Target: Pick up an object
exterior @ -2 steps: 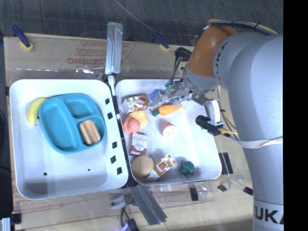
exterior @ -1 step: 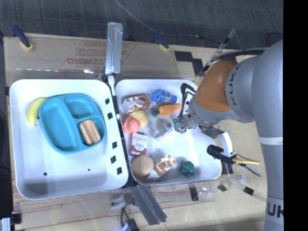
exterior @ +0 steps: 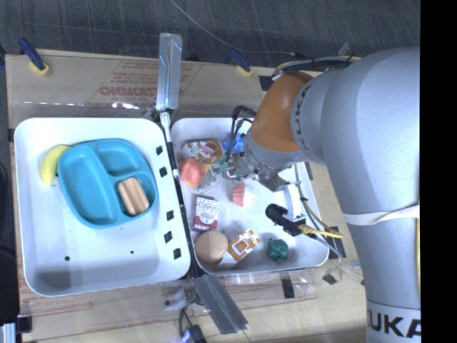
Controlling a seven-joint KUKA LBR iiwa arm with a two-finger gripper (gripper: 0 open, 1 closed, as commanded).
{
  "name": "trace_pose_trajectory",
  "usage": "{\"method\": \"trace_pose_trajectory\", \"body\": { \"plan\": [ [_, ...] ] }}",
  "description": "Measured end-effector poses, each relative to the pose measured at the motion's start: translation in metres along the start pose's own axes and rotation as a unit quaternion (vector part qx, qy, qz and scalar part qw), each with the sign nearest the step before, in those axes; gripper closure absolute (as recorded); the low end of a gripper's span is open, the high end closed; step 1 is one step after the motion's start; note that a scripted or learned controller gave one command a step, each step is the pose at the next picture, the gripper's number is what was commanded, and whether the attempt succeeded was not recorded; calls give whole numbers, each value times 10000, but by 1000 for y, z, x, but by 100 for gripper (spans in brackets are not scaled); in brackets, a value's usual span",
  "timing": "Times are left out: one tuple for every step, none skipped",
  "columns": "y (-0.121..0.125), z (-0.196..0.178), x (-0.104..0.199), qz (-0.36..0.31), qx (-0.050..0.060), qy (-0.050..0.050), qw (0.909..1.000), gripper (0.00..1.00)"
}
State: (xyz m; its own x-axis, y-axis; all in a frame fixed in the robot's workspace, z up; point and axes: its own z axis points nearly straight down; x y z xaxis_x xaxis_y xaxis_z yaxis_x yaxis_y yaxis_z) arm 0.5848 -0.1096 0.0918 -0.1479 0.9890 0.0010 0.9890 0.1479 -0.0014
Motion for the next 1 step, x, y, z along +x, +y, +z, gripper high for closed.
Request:
{"method": "trace_pose_trajectory", "body": {
  "plan": [
    [-27, -1, -94, 501, -1, -18, 9987, 0]
  ]
}}
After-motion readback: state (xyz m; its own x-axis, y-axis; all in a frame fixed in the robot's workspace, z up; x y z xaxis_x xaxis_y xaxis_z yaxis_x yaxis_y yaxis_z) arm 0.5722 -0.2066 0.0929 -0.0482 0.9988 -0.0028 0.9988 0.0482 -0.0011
